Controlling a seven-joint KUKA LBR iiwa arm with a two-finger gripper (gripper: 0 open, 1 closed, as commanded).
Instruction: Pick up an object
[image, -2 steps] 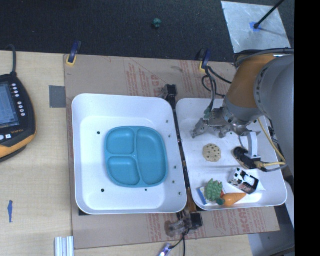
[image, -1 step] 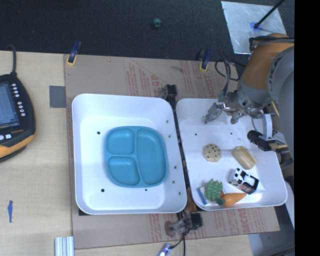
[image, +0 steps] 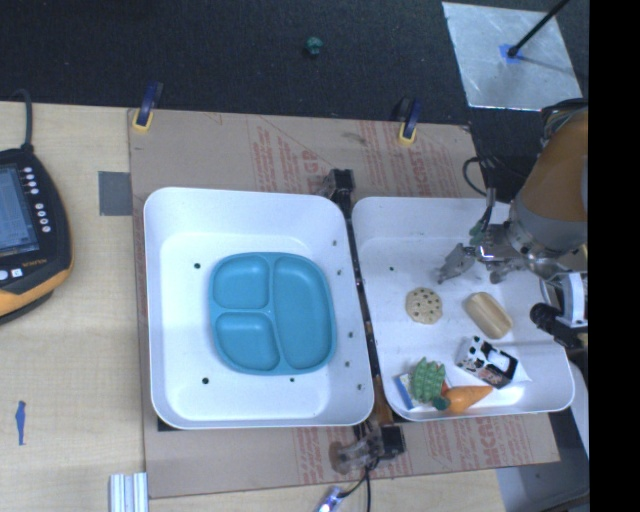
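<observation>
In the right bin (image: 400, 225) lie a round tan cookie (image: 424, 305), a beige bread roll (image: 489, 314), a black-and-white cow toy (image: 487, 361), a green broccoli piece (image: 429, 381) and an orange carrot (image: 466, 398). My gripper (image: 474, 268) hangs low over the bin's upper right part, just above the cookie and the roll. Its fingers are spread open with nothing between them. The grey and orange arm (image: 555, 185) comes in from the right.
The left bin (image: 170, 225) holds a blue divided plate (image: 271, 311). A black and orange teach pendant (image: 25, 230) lies on the bench at the far left. Two clamps (image: 147, 103) pin the cardboard's far edge.
</observation>
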